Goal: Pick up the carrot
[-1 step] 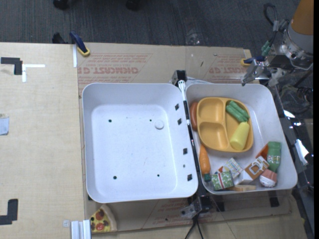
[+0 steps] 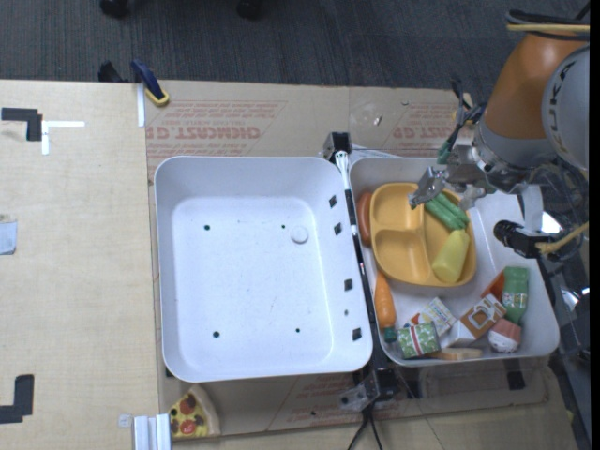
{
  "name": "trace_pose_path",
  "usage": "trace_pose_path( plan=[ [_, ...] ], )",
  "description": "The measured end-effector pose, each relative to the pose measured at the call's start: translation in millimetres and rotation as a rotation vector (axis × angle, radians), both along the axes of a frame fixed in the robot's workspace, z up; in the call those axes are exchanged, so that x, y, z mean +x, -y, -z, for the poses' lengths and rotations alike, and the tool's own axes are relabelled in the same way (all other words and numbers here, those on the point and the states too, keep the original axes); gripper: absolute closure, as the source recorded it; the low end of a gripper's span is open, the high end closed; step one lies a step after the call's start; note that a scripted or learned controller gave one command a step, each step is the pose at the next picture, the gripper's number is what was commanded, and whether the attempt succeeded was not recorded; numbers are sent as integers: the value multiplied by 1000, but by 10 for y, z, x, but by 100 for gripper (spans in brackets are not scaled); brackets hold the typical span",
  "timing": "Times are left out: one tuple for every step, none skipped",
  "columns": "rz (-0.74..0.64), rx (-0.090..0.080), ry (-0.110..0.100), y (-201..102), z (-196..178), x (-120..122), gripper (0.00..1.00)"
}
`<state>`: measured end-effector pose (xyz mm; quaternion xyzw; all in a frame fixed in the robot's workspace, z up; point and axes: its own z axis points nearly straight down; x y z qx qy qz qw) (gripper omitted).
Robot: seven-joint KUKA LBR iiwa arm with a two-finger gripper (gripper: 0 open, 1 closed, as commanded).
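The slim orange plastic carrot (image 2: 383, 301) is lying along the right bin's (image 2: 536, 345) left wall, beside the yellow divided dish (image 2: 401, 242). The end effector (image 2: 439, 187) is hovering over that dish; I cannot tell its state. The carrot is probably light, stiff and slick, so gripping across its middle looks best.

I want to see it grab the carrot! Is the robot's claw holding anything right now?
It cannot be told. The gripper hangs over the yellow dish, right by the green vegetable. The carrot lies apart in the right bin, untouched.
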<state>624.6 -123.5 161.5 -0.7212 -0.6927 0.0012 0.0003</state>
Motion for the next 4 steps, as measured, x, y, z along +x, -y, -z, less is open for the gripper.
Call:
trace_pose_path(
  plan=[
    [-56,1,0,-204,551,173,0],
    [81,0,4,291,683,265,0],
    [141,-3,0,-224,680,338,0],
    [140,-13,8,-171,560,352,100]
  ],
)
